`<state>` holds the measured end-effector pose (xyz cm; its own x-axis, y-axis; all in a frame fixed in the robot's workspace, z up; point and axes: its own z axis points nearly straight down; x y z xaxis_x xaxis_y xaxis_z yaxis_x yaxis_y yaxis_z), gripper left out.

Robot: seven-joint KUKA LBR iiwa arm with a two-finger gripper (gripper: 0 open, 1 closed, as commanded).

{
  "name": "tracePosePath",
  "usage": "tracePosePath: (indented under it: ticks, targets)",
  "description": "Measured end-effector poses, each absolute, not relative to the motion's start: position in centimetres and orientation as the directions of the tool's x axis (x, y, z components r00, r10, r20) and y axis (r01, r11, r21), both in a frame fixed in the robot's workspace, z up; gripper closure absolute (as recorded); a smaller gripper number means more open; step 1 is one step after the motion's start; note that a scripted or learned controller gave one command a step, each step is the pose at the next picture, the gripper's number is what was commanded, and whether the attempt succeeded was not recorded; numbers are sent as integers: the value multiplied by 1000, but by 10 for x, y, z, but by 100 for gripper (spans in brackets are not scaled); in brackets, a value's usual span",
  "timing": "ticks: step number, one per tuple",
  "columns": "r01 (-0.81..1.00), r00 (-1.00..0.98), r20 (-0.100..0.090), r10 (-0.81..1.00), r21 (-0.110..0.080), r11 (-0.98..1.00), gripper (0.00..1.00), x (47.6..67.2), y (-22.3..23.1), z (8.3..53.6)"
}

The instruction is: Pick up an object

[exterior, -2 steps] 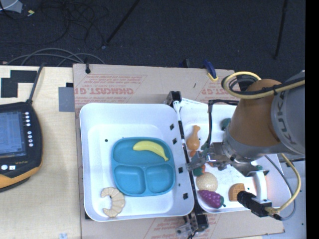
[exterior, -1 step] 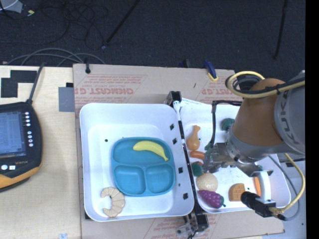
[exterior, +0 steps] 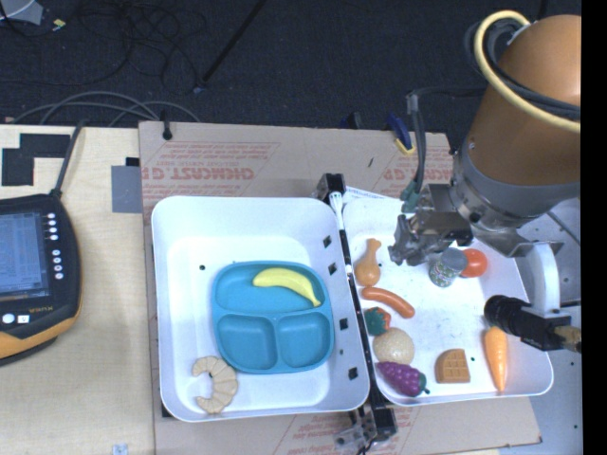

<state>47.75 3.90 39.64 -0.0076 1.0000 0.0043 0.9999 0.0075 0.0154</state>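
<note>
My gripper point(exterior: 417, 246) hangs over the back of the right bin point(exterior: 531, 382), coming down from the grey and orange arm at the upper right. Just right of it lie a grey can point(exterior: 443, 272) and a red tomato point(exterior: 474, 263). An orange squash point(exterior: 368, 263) lies to its left and an orange sausage point(exterior: 389, 301) below it. Nothing shows between the gripper's tips.
Toward the right bin's front are a green piece point(exterior: 377, 320), a pale onion point(exterior: 394, 346), purple grapes point(exterior: 403, 378), a waffle point(exterior: 453, 366) and a carrot point(exterior: 496, 356). The left bin point(exterior: 175, 245) holds a blue divided plate point(exterior: 275, 335) with a banana point(exterior: 286, 282), and a croissant point(exterior: 216, 383).
</note>
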Motion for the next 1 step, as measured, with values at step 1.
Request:
tracePosePath:
  ticks: [1]
  targets:
    - [1000,-6,1,1000,0,6,100,476,91,421]
